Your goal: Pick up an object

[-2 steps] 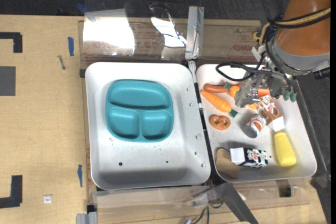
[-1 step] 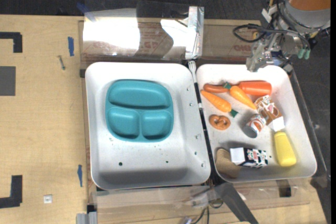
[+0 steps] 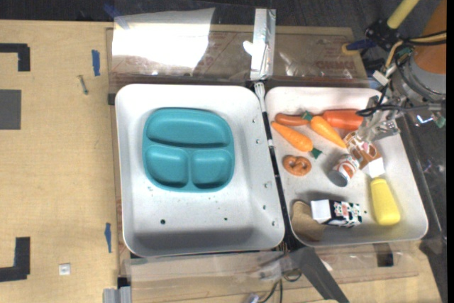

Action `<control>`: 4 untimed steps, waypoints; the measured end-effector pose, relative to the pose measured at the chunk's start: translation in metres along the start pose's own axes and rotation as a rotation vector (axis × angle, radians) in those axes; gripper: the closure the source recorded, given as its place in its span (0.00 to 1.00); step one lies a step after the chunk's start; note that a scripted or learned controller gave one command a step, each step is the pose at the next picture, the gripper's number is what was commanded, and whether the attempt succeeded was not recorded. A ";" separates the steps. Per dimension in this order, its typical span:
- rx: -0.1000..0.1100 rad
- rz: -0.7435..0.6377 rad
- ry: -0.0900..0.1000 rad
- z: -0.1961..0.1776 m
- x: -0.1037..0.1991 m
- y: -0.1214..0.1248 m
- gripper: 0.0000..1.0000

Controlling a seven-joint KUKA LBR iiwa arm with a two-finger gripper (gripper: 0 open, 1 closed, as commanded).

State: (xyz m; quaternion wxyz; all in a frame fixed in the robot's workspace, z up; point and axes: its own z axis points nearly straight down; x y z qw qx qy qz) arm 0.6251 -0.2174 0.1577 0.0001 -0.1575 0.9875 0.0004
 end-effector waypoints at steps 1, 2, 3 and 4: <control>0.003 -0.003 -0.006 -0.003 -0.003 0.001 0.00; 0.017 0.003 -0.027 0.041 0.014 0.000 0.00; 0.024 -0.017 -0.024 0.048 0.013 0.012 0.00; 0.003 -0.011 -0.010 0.069 0.013 0.071 0.00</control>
